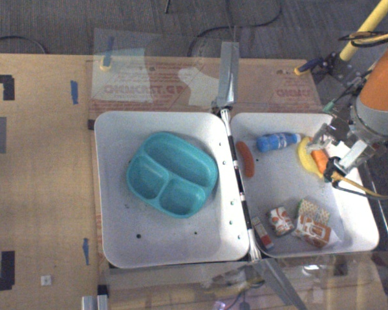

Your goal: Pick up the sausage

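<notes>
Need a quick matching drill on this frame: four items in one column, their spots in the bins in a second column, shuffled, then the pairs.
Things:
1. sausage
2. teal plate
3. blue bottle
4. banana

Places:
A. middle of the left bin
B. right bin, upper middle, lying on its side
C. right bin, along its left wall
D. right bin, upper right, next to the gripper

Pairs: 1-C, 2-A, 3-B, 4-D
</notes>
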Controlling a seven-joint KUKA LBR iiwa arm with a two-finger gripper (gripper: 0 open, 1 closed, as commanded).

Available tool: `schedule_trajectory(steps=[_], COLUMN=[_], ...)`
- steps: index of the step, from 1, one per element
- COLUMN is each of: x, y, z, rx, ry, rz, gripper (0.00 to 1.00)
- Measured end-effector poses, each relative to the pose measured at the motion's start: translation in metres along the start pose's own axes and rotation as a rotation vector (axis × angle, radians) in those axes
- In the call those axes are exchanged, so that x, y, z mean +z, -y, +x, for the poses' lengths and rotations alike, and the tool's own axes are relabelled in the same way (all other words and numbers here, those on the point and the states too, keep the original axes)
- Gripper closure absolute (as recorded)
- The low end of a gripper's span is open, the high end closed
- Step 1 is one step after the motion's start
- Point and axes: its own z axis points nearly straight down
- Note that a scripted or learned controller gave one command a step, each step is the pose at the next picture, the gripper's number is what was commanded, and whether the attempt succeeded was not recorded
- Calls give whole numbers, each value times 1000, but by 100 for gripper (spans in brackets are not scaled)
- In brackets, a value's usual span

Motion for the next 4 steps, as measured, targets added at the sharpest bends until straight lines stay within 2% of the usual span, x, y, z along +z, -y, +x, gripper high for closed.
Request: schedule_trajectory(steps=[1,2,3,4], x=[76,64,-35,-27], y=[-31,-32,-27,-34], z=[10,11,42,56], rx=[-3,-6,-584,-174], ry=[-7,-4,-1,-1], rz=[-17,-19,-5,-3], gripper=[0,100,100,100])
